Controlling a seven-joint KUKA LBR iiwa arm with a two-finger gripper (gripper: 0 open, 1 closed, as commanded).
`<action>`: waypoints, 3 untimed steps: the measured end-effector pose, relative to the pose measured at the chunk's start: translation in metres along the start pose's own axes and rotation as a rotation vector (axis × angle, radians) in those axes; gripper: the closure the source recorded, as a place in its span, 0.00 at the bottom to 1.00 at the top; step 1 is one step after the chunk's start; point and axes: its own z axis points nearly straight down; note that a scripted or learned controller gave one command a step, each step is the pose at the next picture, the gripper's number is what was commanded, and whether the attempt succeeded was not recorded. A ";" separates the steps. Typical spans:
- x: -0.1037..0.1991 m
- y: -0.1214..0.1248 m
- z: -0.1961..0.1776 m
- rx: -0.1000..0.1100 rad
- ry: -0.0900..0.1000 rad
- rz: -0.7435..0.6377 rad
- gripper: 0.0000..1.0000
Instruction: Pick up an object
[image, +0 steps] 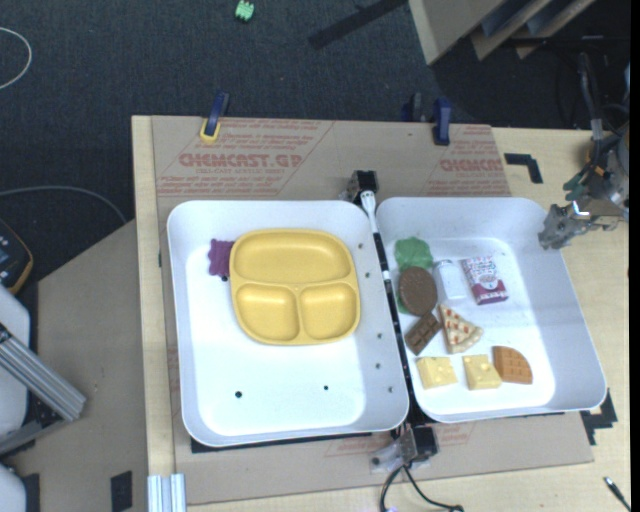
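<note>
gripper (560, 225) sits at the far right rim of the right bin (560, 300), up near its top corner, well apart from the food pieces. from my screen i cannot tell how its pincer stands; it is small and partly blurred against the bench, and nothing shows pinched in it.

the candidates all lie in the right bin, gathered toward its left half. a green piece (412, 251) sits at the top, a brown round cookie (417, 289) just below and touching it, a red-and-white packet (483, 280) to their right. lower down come a dark chocolate bar (424, 332), a pizza slice (459, 328) beside it, two yellow cheese cubes (436, 373) (481, 372) and a brown waffle piece (512, 365). the left bin (200, 350) holds a yellow divided tray (295, 285) with a purple item (220, 257) tucked at its left edge.

i judge these to be light plastic toy foods: stiff, smooth, likely to skate on the white floor if nudged sideways. the flat ones offer little height to grab. i would go for the right cheese cube, which looks blocky, stands clear of its neighbours, and gives two parallel sides to close across. the packet looks soft and may crumple or slip out. the crowded cookie and green piece risk a double contact.
</note>
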 end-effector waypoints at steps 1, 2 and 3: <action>0.037 -0.033 0.010 0.011 0.006 -0.001 1.00; 0.078 -0.073 -0.003 0.009 0.006 -0.002 1.00; 0.123 -0.112 -0.002 0.011 0.007 -0.003 1.00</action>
